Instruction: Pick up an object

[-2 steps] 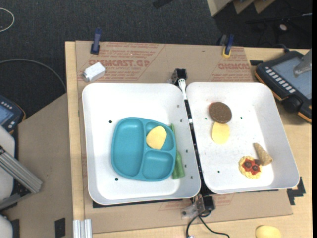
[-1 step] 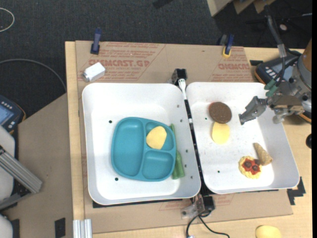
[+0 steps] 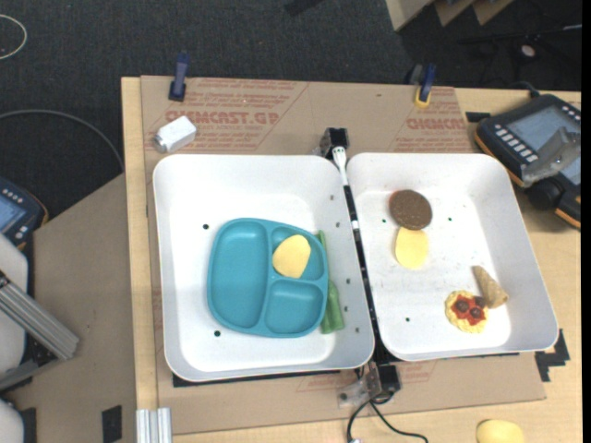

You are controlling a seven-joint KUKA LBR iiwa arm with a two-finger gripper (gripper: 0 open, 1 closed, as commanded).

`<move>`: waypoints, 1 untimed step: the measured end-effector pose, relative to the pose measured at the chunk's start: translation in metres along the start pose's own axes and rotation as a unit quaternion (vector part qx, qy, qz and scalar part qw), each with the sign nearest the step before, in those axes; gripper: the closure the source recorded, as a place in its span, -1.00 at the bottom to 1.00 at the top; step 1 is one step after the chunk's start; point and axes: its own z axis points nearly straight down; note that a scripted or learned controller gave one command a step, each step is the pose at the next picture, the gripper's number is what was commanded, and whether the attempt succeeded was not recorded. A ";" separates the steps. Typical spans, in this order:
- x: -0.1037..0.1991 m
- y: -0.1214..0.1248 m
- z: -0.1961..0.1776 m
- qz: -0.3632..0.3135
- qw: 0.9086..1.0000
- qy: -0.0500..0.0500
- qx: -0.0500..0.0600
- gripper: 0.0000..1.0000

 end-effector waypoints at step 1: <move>-0.069 0.000 -0.081 0.001 1.000 -0.002 -0.001 -1.00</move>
